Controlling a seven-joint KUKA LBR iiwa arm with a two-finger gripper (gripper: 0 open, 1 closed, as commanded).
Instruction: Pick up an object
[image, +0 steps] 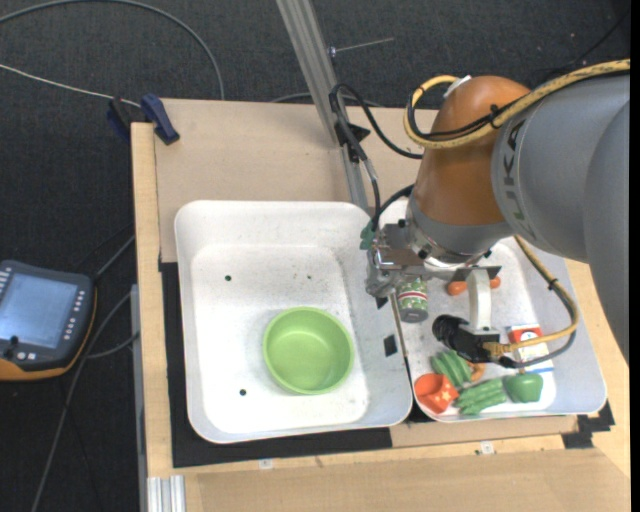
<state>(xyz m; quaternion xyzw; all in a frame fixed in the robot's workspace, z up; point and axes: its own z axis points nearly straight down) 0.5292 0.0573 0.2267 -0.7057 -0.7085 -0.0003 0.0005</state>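
The gripper (392, 282) hung low over the left edge of the right bin (582, 372), close to the wall it shares with the left bin (260, 235). The arm's bulky grey and orange wrist covered most of it from above, so I could not tell how far open it stood.

A small tin (411, 298) with a green and red label showed just below the gripper, upright or nearly so, at the near-left part of the right bin. It was touching the gripper or very close to it. Whether the gripper had hold of the tin could not be told.

The rest of the right bin's things lay crowded toward its near side. A red piece (432, 392) sat at the near-left corner, with green pods (478, 397) just beside it and a green pepper (523, 385) next to those. A small white box (522, 335) with red and blue print lay a little farther back. An orange piece (457, 287) showed just to the right of the tin.

In the left bin a green bowl (308, 349) stood upright near the front, well apart from the gripper. A small black scrap (390, 345) lay at that bin's right rim.
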